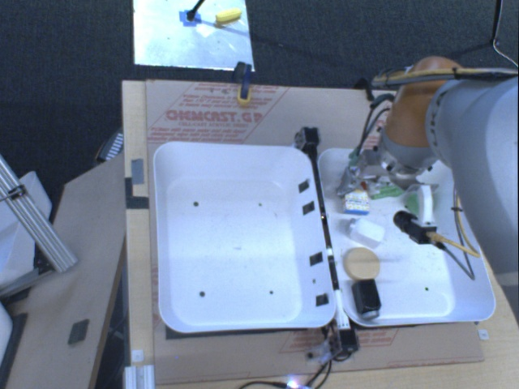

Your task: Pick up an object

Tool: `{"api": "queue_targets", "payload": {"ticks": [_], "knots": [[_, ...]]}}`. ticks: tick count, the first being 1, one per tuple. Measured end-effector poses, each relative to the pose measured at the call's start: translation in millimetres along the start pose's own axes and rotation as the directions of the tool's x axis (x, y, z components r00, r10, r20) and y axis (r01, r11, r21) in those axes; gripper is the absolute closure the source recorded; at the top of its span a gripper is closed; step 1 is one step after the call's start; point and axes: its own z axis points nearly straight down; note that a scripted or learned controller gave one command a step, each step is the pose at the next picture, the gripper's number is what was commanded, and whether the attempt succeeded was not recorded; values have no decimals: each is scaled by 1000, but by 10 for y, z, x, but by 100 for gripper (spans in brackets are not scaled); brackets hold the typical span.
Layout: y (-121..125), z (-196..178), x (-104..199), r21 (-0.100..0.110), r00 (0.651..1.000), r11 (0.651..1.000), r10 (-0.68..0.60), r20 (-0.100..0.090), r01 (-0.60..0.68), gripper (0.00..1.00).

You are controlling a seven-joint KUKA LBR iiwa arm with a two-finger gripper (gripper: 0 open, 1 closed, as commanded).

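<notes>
Camera view: the gripper (359, 181) is low in the far left part of the right bin (470, 298)
Step in hand: the approach to a thing, as I judge; nothing is lifted yet
Claw: spread or pressed together, I cannot tell
Task's thing: probably the small blue and white packet (357, 205), on the bin floor just beside the gripper, on its near side
Its axis: it seems to lie flat, long side across the view from left to right; too small to tell which end leads
Neighbours: white block (367, 232), round tan disc (362, 262), black block (366, 297), in a row toward the near wall
Next move: come down over the packet, grip across its short side, lift straight
</notes>
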Motion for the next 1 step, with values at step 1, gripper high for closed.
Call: {"api": "queue_targets", "payload": {"ticks": [1], "knots": [[-581, -929, 489, 4, 1000, 1000, 0, -3, 0, 100]]}}
